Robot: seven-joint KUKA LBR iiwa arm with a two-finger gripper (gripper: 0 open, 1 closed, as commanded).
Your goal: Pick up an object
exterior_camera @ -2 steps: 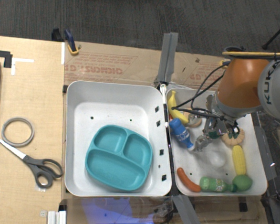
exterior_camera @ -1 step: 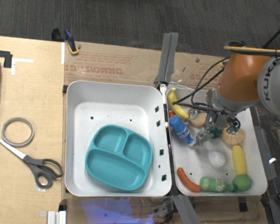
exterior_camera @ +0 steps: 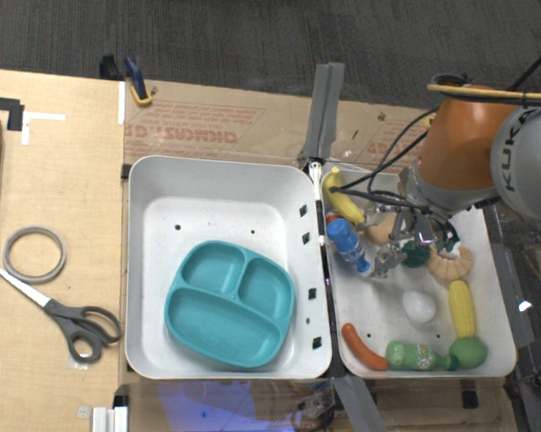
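Note:
My gripper (exterior_camera: 399, 252) hangs low over the back half of the right bin (exterior_camera: 500, 300), under the grey arm with its orange band (exterior_camera: 463, 136). It sits among several toys: a blue bottle (exterior_camera: 348, 244) to its left, a tan piece (exterior_camera: 378, 229) just behind it, and a dark green object (exterior_camera: 418, 257) touching or nearly touching its right side. A yellow banana (exterior_camera: 345, 206) lies further back. Cables and the wrist hide the space under the gripper, so I cannot tell if anything is held.
The right bin also holds a ridged tan toy (exterior_camera: 454, 266), a corn cob (exterior_camera: 461, 308), a white ball (exterior_camera: 419, 308), a green bottle (exterior_camera: 416, 356), a green round fruit (exterior_camera: 468, 351) and a red sausage (exterior_camera: 363, 348). A teal divided plate (exterior_camera: 232, 303) lies in the left bin (exterior_camera: 152, 193). Scissors (exterior_camera: 65, 316) and a tape ring (exterior_camera: 34, 253) lie on the bench.

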